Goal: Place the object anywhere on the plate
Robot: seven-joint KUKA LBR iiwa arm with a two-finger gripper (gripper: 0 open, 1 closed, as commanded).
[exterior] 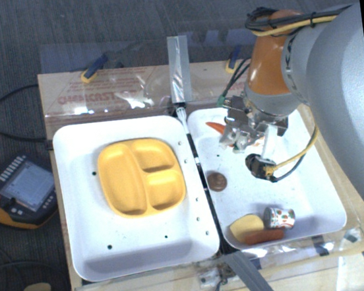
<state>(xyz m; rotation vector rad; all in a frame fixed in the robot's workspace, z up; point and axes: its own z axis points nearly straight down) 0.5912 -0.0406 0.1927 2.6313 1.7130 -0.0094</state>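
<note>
1. The claw hangs low at the right bin's far end; I cannot tell its state.
2. Beside it lies an orange carrot-like piece, probably light, stiff and smooth; grip across its middle.
3. The yellow plate waits in the left bin.

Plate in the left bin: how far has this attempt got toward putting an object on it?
Nothing looks done: the yellow plate in the left bin carries no object. In hand: the tool is low over the right bin, near an orange piece at the far edge; whether it grips anything is unclear. Left: the brown disc, the small can and the yellow and red food pieces all lie in the right bin.
</note>
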